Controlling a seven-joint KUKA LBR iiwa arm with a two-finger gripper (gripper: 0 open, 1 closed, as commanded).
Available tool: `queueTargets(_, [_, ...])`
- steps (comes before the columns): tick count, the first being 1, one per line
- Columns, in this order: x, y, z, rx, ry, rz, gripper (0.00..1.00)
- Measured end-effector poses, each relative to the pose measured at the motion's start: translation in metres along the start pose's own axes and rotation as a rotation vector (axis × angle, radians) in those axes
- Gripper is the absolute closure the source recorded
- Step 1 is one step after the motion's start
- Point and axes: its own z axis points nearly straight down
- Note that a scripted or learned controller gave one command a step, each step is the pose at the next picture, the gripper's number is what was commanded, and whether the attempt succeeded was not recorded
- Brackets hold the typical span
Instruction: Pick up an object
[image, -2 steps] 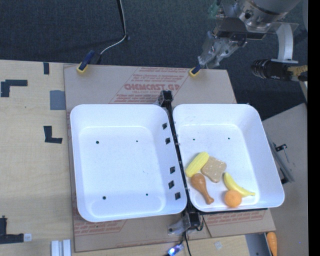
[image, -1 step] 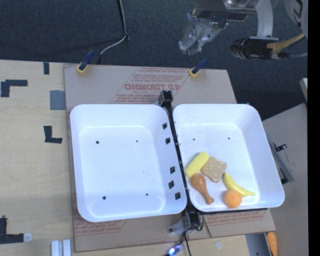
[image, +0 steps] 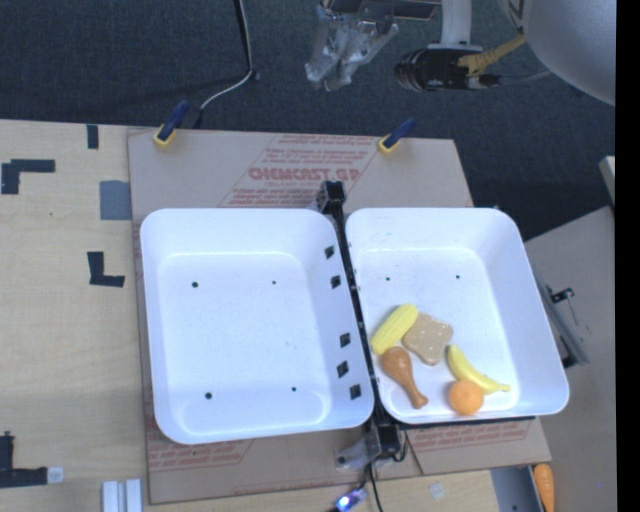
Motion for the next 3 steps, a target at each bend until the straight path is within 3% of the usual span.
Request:
queueTargets(1, [0.069, 0.021, 0.0, 0.0, 0.0, -0.001, 1.0])
queueTargets(2, [0.081, -0.008, 0.032, 0.005, -0.002, 0.003, 1.0])
queueTargets(3, [0.08, 0.018, -0.003, -0.004, -0.001, 0.005, 1.0])
